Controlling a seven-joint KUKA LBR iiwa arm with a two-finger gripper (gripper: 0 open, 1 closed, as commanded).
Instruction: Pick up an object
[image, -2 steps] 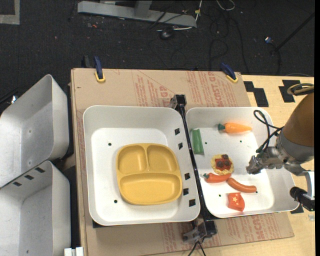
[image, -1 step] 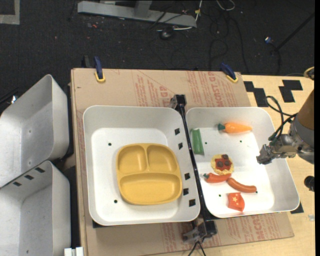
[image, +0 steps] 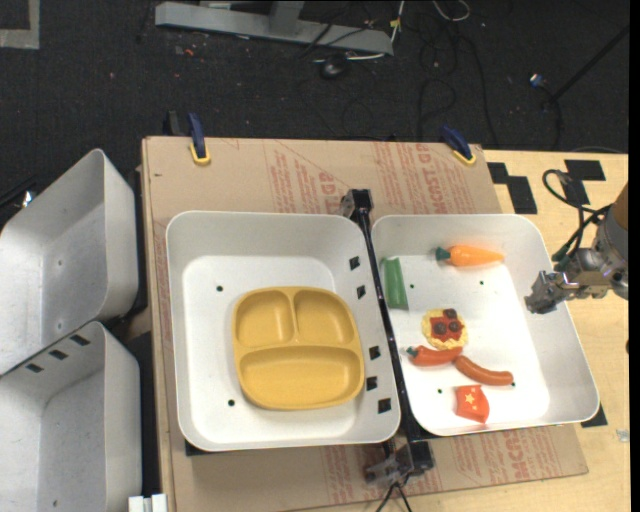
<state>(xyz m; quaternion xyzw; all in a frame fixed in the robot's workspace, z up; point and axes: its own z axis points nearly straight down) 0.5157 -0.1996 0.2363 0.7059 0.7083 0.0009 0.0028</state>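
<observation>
**Caller:** Where are you right now?

**Me:** My gripper is at the right rim of the right bin, just over the sloping wall. Whether it's spread or closed, I cannot tell from up here; it's small and dark against the rim. Nothing is visibly in my grasp.

**Caller:** So what's on offer?

**Me:** All the toy food sits in that same bin. The carrot lies near the back, closest to me. The green piece hugs the divider side. Mid-bin there's the little pizza, with the red chili touching its lower edge, the sausage just beside that, and a red piece nearest the front. The left bin holds the yellow tray.

**Caller:** Which step, then?

**Me:** Approach, I'd say; no pick made yet. Next I'd need to swing inward over the floor and drop on something isolated. The carrot looks best, well apart from the cluster.
</observation>
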